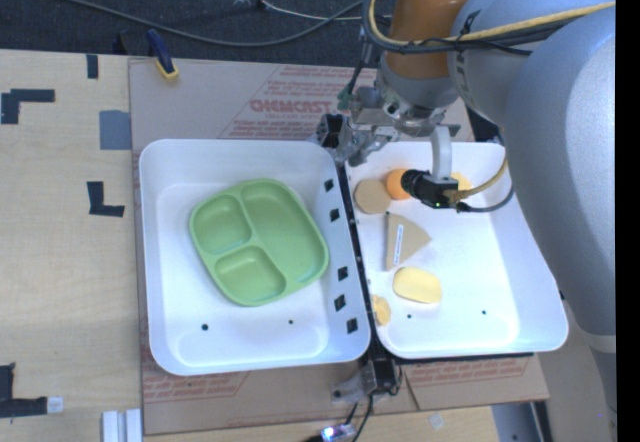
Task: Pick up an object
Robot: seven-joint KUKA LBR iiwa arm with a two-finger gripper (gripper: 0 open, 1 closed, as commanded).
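Note:
The right bin (520, 325) holds several small items: a tan round disc (370, 196), an orange ball (399, 183), a tan wedge (404, 239), a yellow lump (417, 285) and a small yellow-orange piece (382, 310) by the divider. My gripper (343, 138) hangs over the far end of the divider between the two bins, just up and left of the tan disc. I see nothing held in it. A black fitting with a cable (436, 190) on the arm partly covers the orange ball and something yellow behind it.
In the left bin (165, 320) a green divided plate (258, 240) lies flat. Both bins rest on a cardboard sheet (230, 100). The grey arm (560, 80) crosses above the right bin's far right side. Black cables trail behind the bench.

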